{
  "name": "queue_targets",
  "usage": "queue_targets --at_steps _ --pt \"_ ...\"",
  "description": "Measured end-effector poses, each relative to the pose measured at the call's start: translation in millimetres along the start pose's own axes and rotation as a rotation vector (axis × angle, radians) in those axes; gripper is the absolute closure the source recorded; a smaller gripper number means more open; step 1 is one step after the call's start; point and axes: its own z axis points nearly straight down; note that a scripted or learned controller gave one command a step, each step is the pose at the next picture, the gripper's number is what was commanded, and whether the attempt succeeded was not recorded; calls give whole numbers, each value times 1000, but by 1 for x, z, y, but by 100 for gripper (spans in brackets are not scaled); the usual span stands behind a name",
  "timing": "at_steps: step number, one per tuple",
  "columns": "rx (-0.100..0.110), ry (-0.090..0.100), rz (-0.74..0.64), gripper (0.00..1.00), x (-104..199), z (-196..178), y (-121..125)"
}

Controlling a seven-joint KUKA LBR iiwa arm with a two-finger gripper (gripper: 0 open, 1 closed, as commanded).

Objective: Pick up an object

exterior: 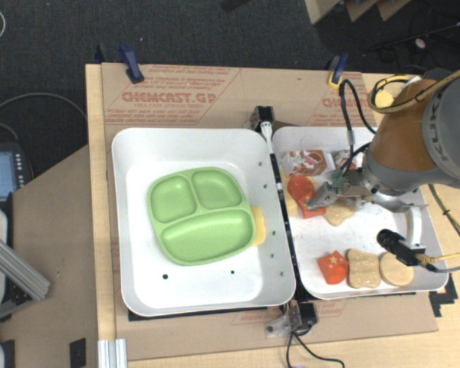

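While its grip state is unclear, the end effector (320, 198) touches the red object (301, 190).

A red block (301, 189) lies at 9 o'clock in the right bin (368, 286); a tan piece (338, 215) sits at its 4 o'clock.

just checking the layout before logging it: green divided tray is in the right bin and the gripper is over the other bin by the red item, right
Not quite. The camera view shows the green tray in the left bin, not the right one. The gripper is over the right bin, by the red item, as you said.
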Motion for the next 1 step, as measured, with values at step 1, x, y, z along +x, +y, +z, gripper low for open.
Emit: queue_targets --at_steps 1 --pt "-2 1 -2 0 -22 9 53"
